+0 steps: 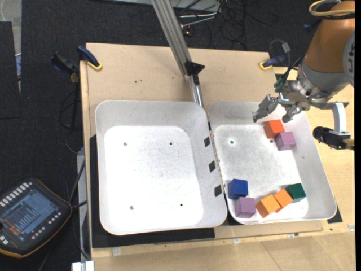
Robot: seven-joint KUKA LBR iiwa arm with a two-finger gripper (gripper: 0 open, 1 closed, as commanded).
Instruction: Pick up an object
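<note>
Six small blocks lie in the right bin. Nearest the gripper is an orange block at the bin's far end, with a pale purple block touching it on the near side. At the bin's near end sit four more: a blue block, a purple block just in front of it, a second orange block beside that, and a green block at the end of the row, touching the orange one.

The gripper hangs just above the far orange block, its two fingers spread apart with nothing between them. The grey arm with its orange band reaches in from the right.

The left bin sits just beside the right one on the bench. A metal pole slants across the bench's far side. A handheld pendant lies on the floor, well apart from the bins.
</note>
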